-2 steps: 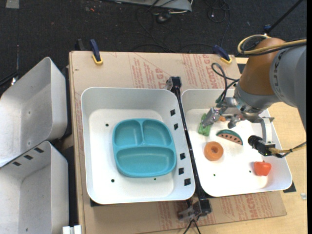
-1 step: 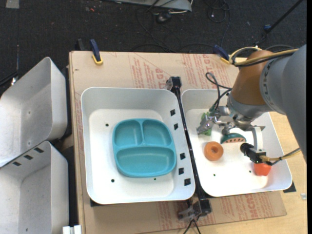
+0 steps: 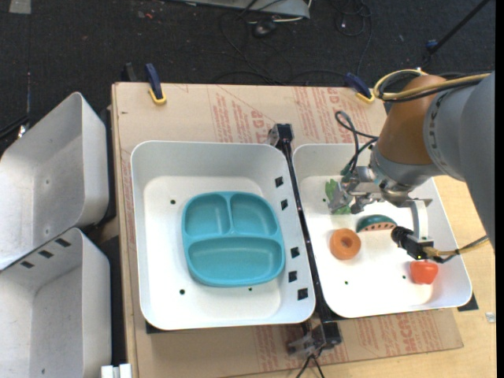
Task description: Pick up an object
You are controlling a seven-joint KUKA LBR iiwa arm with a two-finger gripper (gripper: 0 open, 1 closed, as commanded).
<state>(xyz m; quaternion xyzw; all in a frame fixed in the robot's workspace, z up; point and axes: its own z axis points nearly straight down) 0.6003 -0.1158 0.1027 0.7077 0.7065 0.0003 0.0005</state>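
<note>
Desk: brown board, red print, clamped at far edge by two yellow-jawed clamps. Left bin holds a teal divided plate, lying flat, centred. Two more white bins off desk at left. Cables on dark floor beyond.

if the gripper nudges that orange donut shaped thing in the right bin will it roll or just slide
The orange ring lies flat on the right bin's floor, so a nudge would probably slide it, not roll it. It looks small and toy-like, likely light, so it may skid easily on the smooth white surface. Tipped onto its edge, its round outline could let it roll.
</note>
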